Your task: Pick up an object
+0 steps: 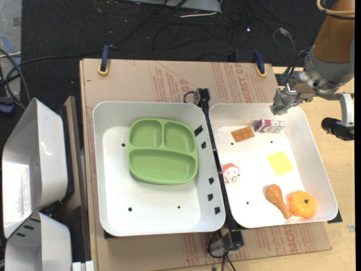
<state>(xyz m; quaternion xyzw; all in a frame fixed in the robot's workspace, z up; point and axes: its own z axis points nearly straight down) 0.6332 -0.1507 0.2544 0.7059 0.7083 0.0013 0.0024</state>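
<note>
pincer (280,107) hangs over the right bin's (321,168) far edge near the small carton (269,126); whether it is open or closed, i cannot tell.

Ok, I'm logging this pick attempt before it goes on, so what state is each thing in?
gripper: above the right bin's far edge, holding nothing visible
green divided plate: flat in the left bin, right side up
small purple carton: lying on its side
brown cracker: flat
yellow square: flat
drumstick: lying against the orange pumpkin
pumpkin: upright
</note>
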